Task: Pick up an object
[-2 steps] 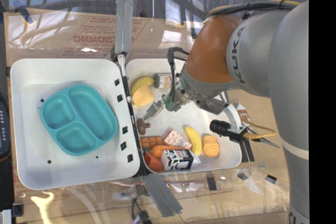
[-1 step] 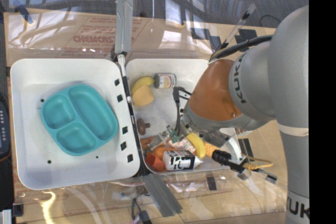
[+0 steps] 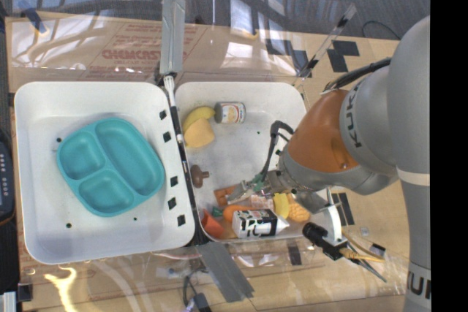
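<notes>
The surface (image 3: pixel 88 47) lay under clear plastic sheeting and bore two shallow white bins side by side. The grey arm (image 3: pixel 395 120) reached in from the right, its orange band (image 3: pixel 329 139) hanging over the right edge of the right bin (image 3: pixel 241 95). The left bin (image 3: pixel 44 157) held a teal divided plate (image 3: pixel 110 166), lying flat near its middle with three compartments.

The claw (image 3: pixel 267 183) was low over the near part of the right bin, above a heap of small items; I could not tell how it stood or whether it had hold of anything, since the wrist hid it.

The objects to pick from all lay in the right bin. A yellow, banana-like piece (image 3: pixel 199 126) rested near the bin's left wall towards the far side, with a small jar (image 3: pixel 230 112) just beside it. A small brown item (image 3: pixel 197 173) sat alone by the left wall. In the near corner lay a black-and-white carton (image 3: pixel 257 223) on its side, touching an orange carrot-like piece (image 3: pixel 212 224) and near a yellow corn-like piece (image 3: pixel 296 211) under the wrist.
</notes>
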You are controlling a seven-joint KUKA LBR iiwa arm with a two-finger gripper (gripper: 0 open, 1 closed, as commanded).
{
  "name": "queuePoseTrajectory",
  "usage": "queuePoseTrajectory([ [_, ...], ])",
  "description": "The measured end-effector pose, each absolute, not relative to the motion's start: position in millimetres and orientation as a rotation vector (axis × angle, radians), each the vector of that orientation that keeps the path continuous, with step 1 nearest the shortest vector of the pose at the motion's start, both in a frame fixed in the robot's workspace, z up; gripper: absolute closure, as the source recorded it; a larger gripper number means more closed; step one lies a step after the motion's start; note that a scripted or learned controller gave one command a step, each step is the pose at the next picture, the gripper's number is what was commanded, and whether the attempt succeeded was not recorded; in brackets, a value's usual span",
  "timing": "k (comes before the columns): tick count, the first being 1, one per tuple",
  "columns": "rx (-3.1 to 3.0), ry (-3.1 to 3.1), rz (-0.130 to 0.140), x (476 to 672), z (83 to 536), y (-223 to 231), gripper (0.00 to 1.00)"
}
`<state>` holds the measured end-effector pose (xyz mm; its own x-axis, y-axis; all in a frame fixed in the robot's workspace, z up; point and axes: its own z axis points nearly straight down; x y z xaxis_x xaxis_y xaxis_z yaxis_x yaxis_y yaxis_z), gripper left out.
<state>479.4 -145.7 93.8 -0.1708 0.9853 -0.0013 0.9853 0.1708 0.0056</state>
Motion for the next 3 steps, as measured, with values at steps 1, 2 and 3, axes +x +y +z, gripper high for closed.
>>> queuePoseTrajectory([
  [1,1.532,2.739,0.004,478.9,93,-117,0.00],
  [2,1.525,2.745,0.008,479.8,104,-116,1.00],
  [3,1.846,2.541,0.002,549.9,193,-66,1.00],
])
